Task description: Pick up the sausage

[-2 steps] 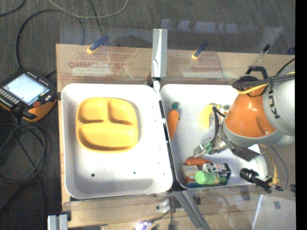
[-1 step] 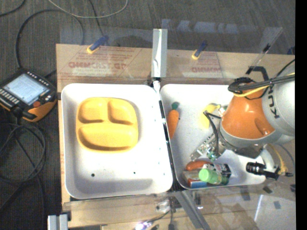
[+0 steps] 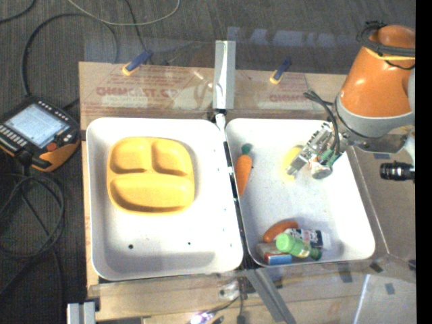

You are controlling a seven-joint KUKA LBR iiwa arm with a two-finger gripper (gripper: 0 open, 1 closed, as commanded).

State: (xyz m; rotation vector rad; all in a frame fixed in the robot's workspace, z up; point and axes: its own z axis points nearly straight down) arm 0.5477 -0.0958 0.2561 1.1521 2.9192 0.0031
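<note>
At the near edge of the right bin [image 3: 358, 208], the sausage [image 3: 279, 230] lay on its side, touching a green bottle [image 3: 295, 244] and a small box [image 3: 275, 256] bunched in that front corner. Further back, a carrot [image 3: 242, 171] rested along the bin's left wall. The gripper [image 3: 309, 158] hovered up in the back half of the same bin, well apart from the sausage, with something yellow [image 3: 293, 156] just beside it. Honestly couldn't tell how the jaws stood. Over in the left bin [image 3: 98, 248] sat a yellow divided tray [image 3: 152, 175].
</note>
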